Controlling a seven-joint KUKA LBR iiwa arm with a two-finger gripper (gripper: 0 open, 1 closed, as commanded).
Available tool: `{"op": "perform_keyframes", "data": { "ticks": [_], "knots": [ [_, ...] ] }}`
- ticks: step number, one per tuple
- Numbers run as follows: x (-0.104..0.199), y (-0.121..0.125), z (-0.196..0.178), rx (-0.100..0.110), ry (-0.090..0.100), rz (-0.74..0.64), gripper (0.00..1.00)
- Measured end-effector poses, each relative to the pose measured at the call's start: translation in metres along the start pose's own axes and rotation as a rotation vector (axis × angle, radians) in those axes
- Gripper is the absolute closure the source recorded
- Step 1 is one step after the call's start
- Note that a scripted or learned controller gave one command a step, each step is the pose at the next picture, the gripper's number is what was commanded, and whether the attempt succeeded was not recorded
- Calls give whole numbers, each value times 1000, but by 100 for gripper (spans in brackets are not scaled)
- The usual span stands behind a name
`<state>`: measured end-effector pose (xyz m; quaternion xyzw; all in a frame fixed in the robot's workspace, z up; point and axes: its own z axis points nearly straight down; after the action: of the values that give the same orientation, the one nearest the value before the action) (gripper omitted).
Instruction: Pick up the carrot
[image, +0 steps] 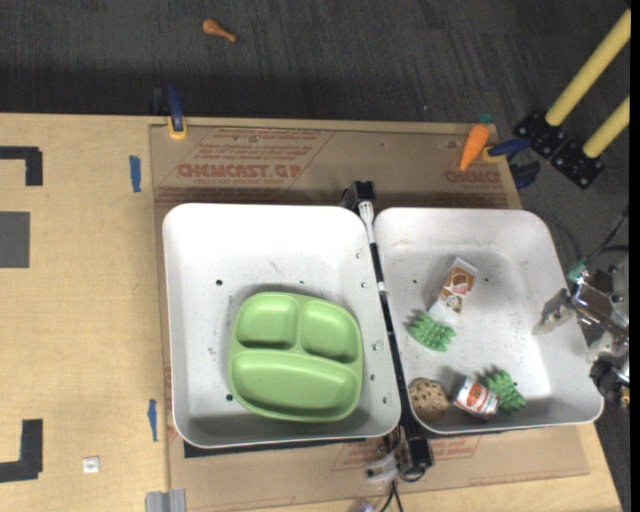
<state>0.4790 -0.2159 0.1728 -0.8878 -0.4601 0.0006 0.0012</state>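
Carrot (475, 146), a small orange toy w/ green top, lies outside both bins on the brown cardboard sheet (250, 160), just behind the back rim of the right shallow white bin (530, 240), beside a blue clamp (508, 148). Claw (563, 312) is at the right bin's right edge, low over the white floor, metal tips pointing left; can't tell whether it's apart or together, and nothing shows clamped in it. So the step in hand looks like the approach, w/ no grasp made yet. Right bin carries a small white-and-red carton (457, 286), a green spiky toy (432, 331), a brown cookie-like piece (428, 397) and a red-white can w/ green leafy bit (487, 394); left bin (190, 300) carries a green divided plastic tray (296, 354). Another small orange item (217, 30) sits on the dark floor far back, too small to ID. Next move, as I judge it: lift clear of the bin wall, travel back & left over the rim to the carrot, line up across its narrow body, descend on the cardboard w/o hitting the clamp
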Motion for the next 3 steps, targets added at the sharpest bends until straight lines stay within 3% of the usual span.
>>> {"op": "perform_keyframes", "data": {
  "ticks": [3],
  "knots": [
    [0,0,0,0,0,0,0]
  ]
}}
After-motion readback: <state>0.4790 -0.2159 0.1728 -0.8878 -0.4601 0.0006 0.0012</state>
